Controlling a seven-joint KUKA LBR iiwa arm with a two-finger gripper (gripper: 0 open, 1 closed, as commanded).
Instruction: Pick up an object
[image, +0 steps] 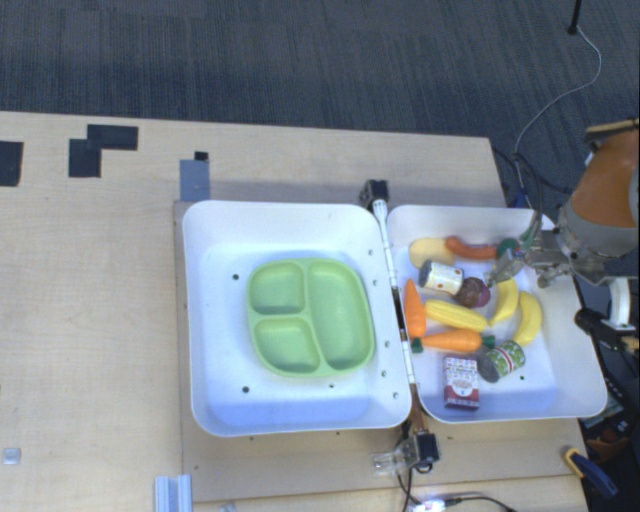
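Nearest the lower edge of the frame, a small clip with wires (415, 452) sits on the wooden bench (90, 330) just below the seam between the two bins. Above it, lower centre-left, the left bin (215, 300) carries a green divided plate (310, 317) with three compartments, lying flat in its middle. To the right, the right bin (570, 370) holds a heap of toy food. Lowest in that heap is a small red carton (461, 383), with a dark green can (503, 360) just to its right, tipped on its side. Next up come an orange carrot (452, 341) lying across, a second carrot (414, 310) standing along the bin's left wall, and an ear of yellow corn (456, 316) between them. A banana (527, 318) curves down the right side of the heap, with another yellow piece (504, 300) beside it. Higher still sit a purple onion-like ball (473, 293) touching a white can (440, 277), then a yellow lemon shape (425, 250) and an orange-red sausage shape (470, 249) near the bin's top wall. At the right of the frame the gripper (512, 262) hangs over the upper right of the heap, near the banana's tip; its fingers look a little spread, with nothing pinched between them. The orange-banded arm (607, 195) rises behind it at the right edge. Farthest off, upper left, black tape marks (98, 148) lie on the bench before the dark carpet (300, 60).
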